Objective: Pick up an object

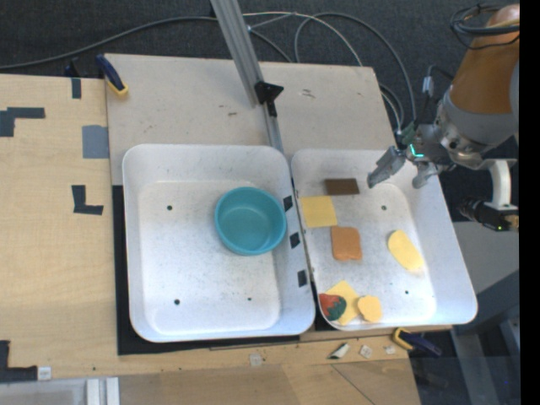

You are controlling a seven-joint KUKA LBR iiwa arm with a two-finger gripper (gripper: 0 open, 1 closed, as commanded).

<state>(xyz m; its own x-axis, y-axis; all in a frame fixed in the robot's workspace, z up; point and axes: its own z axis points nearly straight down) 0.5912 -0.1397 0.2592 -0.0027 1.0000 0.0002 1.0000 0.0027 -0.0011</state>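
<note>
Camera view, looking down on the bench (211, 91) at a slant. Two shallow white bins sit side by side on it, touching along their inner walls.

Left bin (143, 226): holds one teal bowl (250, 219), upright, resting right of centre and near the dividing wall.

Right bin (439, 251): holds several small items. A dark brown flat block (342, 186) lies near the far wall. Just in front of it and slightly left lies a pale yellow square piece (319, 211). An orange-brown square piece (346, 244) lies nearer the centre, apart from the yellow square. A yellow oval piece (406, 251) lies to the right, clear of the others. At the near left corner there is a cluster: a yellow item with red and green parts (337, 302), and an orange-yellow round piece (369, 309) just beside it.

Arm: enters from the right, orange band visible above the wrist. The gripper (402, 170) hangs over the far right corner of the right bin, tilted. Its jaws stand spread apart, with nothing between them. The left finger points down toward the dark brown block but stops short of it; no contact with any item can be seen.

Other: a grey metal pole (240, 45) crosses the bench diagonally from the top. Cables (337, 32) loop behind the bench.
</note>
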